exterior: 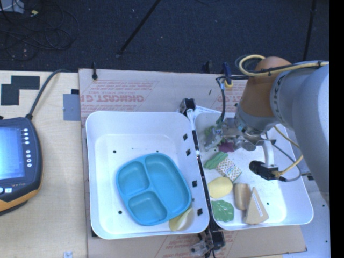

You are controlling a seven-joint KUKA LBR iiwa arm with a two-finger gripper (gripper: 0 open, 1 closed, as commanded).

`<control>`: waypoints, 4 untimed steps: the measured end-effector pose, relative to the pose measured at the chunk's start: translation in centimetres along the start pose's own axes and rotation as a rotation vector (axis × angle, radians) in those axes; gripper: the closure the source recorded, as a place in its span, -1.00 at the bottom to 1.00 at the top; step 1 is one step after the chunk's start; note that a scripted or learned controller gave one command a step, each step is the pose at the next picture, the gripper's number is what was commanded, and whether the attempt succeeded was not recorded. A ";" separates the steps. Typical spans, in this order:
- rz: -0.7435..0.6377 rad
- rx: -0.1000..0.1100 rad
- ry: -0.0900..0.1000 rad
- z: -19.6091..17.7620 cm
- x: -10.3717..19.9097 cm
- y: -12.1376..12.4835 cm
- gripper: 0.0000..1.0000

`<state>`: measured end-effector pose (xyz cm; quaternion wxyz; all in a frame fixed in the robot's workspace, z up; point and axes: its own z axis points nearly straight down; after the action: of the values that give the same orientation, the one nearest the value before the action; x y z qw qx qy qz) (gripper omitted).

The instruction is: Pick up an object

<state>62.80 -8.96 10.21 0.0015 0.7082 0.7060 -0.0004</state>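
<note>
The table (48, 208) is pale wood. A sheet of printed cardboard (134, 93) lies on it, and the two white bins rest on that sheet — the left bin (102, 138) touching the right bin (293, 208) along one edge. Left of the left bin, well apart, a handheld control pendant (16, 163) lies on the bare wood — its screen lit blue.

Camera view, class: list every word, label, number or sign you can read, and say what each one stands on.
Red print on the cardboard sheet under the bins: it is upside down and reversed in this view, and too blurred to read with confidence.
More red print on the cardboard at the near edge: too blurred to read.
Screen and buttons of the handheld pendant: too small to read.
Patterned packet in the right bin: no legible text.
</note>
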 end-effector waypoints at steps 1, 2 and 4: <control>-0.002 0.007 0.004 1.5 -1.3 -3.1 -1.00; -0.005 0.002 0.003 1.4 0.5 1.0 -1.00; -0.001 0.004 0.004 1.4 0.3 -7.7 -1.00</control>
<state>55.09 -8.66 8.82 -0.0011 0.7080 0.7062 -0.0004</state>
